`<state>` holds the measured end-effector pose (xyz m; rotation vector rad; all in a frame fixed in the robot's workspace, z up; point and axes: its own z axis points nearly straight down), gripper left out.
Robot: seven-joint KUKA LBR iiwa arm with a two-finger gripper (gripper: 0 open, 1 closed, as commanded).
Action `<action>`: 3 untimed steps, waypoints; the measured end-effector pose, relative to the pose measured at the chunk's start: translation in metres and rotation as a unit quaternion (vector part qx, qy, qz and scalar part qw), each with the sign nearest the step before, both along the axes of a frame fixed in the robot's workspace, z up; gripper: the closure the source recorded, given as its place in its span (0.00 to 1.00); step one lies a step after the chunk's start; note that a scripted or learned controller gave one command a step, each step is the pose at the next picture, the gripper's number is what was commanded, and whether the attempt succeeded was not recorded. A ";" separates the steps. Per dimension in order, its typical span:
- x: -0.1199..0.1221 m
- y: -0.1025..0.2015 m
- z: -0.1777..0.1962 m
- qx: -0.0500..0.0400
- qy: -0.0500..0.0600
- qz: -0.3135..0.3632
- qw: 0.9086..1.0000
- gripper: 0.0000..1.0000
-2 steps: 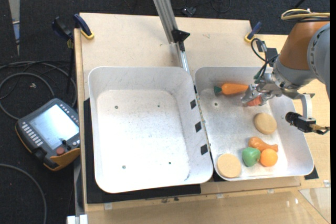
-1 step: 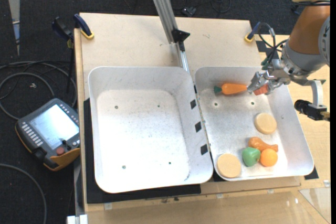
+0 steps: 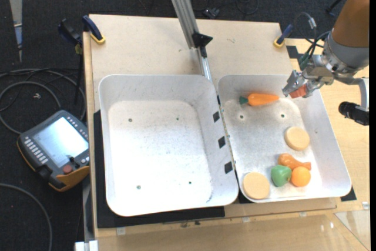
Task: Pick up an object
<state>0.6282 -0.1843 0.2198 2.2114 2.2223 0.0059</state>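
Observation:
My gripper [image 3: 296,89] hangs over the far right corner of the right bin [image 3: 329,126]. It is shut on a small red object [image 3: 301,91] that shows between its tips. An orange carrot with a green top [image 3: 261,99] lies just left of the gripper on the bin floor. Further forward lie a tan round piece [image 3: 297,139], a second tan disc [image 3: 256,184], a green pepper [image 3: 281,175], an orange ball [image 3: 301,176] and a small orange piece [image 3: 288,160].
The left bin [image 3: 117,126] adjoins the right one along a raised divider [image 3: 223,138]. A metal pole [image 3: 182,3] slants down to the divider's far end. A teach pendant [image 3: 56,150] lies on the floor at the left. Yellow clamps [image 3: 94,32] grip the bench's back corners.

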 end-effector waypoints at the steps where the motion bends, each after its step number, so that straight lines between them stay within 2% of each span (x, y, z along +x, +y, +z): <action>1: 0.001 -0.002 0.064 -0.001 -0.001 0.000 1.000 1.00; 2: 0.001 -0.002 0.062 0.000 0.003 -0.001 1.000 1.00; 3: -0.009 0.061 0.057 0.002 0.004 0.002 1.000 1.00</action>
